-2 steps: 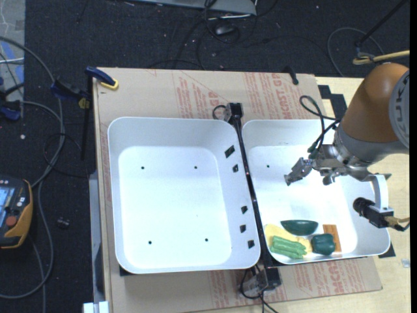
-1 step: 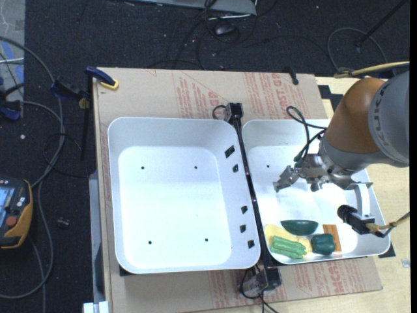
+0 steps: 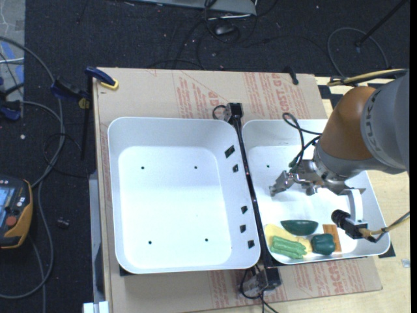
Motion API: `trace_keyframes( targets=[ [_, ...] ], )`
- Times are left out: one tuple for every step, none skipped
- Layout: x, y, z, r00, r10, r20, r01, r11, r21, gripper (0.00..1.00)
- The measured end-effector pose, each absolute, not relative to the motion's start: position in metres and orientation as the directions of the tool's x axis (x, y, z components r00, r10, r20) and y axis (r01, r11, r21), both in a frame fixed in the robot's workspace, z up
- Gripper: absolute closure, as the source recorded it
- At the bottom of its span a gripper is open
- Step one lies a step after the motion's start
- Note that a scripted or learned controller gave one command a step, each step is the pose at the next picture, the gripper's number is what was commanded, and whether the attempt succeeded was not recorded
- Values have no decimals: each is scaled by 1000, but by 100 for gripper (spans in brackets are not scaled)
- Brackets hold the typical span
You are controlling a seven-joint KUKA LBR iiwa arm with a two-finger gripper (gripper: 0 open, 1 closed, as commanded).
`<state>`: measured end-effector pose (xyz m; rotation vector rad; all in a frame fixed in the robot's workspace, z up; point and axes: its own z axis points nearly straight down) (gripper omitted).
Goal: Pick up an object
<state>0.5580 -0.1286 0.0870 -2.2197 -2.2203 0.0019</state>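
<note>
In the right bin [image 3: 273, 139] several small objects lie along the near edge: a dark green bowl-like piece [image 3: 300, 226] on a yellow flat piece [image 3: 277, 229], a light green ridged object [image 3: 287, 246], a teal block [image 3: 322, 243] and an orange piece [image 3: 331, 233]. My gripper [image 3: 284, 184] hangs over the middle of this bin, a little beyond those objects and left of the wrist. Nothing shows between its fingers.
The left bin [image 3: 176, 188] sits beside the right one, split from it by a black divider with clips [image 3: 244, 175]. Cables run from the wrist over the right bin's near right corner. Both bins rest on a cardboard sheet [image 3: 195, 90].
</note>
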Motion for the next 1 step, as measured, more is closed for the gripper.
trace_keyframes(
  targets=[
    [559,-129,99,0,1000,0,1000,0,1,100]
  ],
)
